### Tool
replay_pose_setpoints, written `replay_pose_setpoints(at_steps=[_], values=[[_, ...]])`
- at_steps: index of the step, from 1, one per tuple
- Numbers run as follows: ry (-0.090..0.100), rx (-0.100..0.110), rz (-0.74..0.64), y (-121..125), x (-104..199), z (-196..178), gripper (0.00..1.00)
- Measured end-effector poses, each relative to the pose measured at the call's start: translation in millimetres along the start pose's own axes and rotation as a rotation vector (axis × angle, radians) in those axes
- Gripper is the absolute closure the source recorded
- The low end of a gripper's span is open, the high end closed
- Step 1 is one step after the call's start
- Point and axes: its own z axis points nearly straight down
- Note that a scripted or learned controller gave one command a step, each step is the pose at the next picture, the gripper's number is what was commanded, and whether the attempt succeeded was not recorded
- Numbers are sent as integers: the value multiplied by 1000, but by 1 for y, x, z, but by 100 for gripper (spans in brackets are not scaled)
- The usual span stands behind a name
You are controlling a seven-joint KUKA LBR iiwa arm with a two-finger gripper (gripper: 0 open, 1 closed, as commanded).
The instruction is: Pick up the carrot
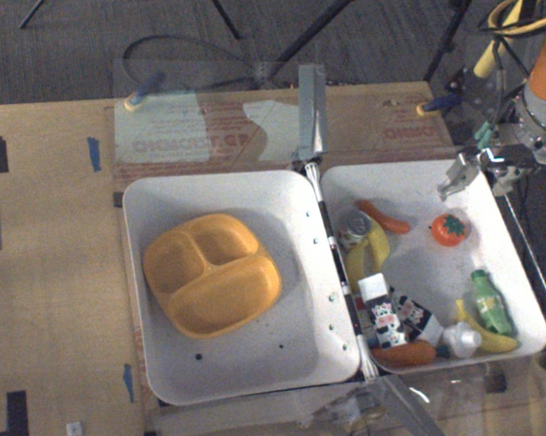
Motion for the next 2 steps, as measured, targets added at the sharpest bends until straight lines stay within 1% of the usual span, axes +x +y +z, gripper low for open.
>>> replay_pose_setpoints(at_steps=[1,2], values=[[2,2,-115,-39,43,137,0],[-1,-5,-297,11,63,176,0]])
